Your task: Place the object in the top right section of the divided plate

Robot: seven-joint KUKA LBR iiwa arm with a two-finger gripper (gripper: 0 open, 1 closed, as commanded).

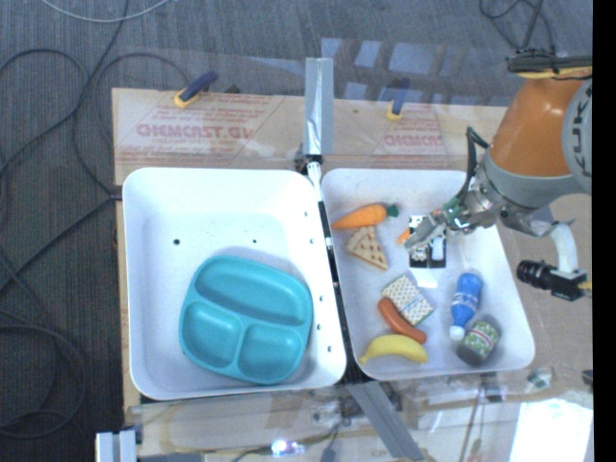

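Nearest the camera in the right bin (pixel 517 301) lie a banana (pixel 393 349) and a small can (pixel 478 340). Just behind them are a red sausage (pixel 399 321), a checkered cracker (pixel 408 298) and a blue bottle (pixel 465 301). None of these is lifted. Level with them, in the left bin (pixel 154 258), the teal divided plate (pixel 192 301) sits turned at a slant, with its two small compartments toward the camera and its one long compartment behind them.

The step in hand looks like the pick, so the task's object is judged to be one of the pieces in the right bin. The likely one is whichever sits closest beneath the gripper (pixel 426 242). To do it well, the arm (pixel 539 133) should come straight down on a single piece that stands apart from its neighbours. It should then lift high enough to clear the ridge where the two bins meet, and release low over the plate's far right portion so the piece does not bounce into a near compartment.

Farther back, the gripper hangs over the middle of the right bin, beside a tan wedge (pixel 368 248) and short of the carrot (pixel 361 217). Nothing can be seen held in it. Whether it is clenched or released cannot be told, nor whether it touches the bin floor.
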